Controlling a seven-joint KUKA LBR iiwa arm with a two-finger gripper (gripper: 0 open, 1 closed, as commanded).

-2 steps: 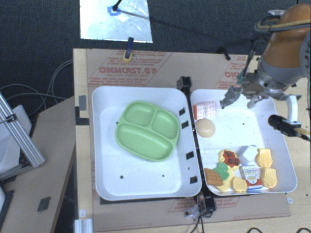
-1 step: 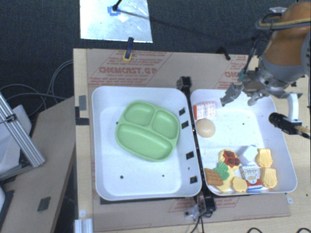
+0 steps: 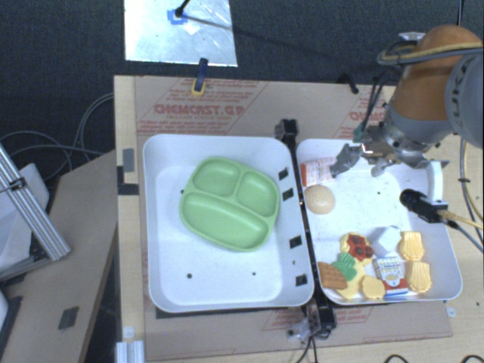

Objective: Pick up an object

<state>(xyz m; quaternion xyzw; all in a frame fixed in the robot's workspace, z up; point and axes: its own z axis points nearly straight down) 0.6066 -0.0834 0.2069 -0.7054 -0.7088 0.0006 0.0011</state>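
Note:
My gripper hangs over the upper part of the right bin, open, with nothing between its fingers. Its left finger is just right of a red and white packet by the bin's upper left corner. A tan round ball lies below that packet. Several toy foods are heaped at the bin's front: a red and yellow piece, a green piece, a small carton and yellow biscuits.
The left bin holds a green divided plate. Black clips run along the divider between the bins. A black part of the arm juts over the right bin's right side. A foil sheet lies at the back.

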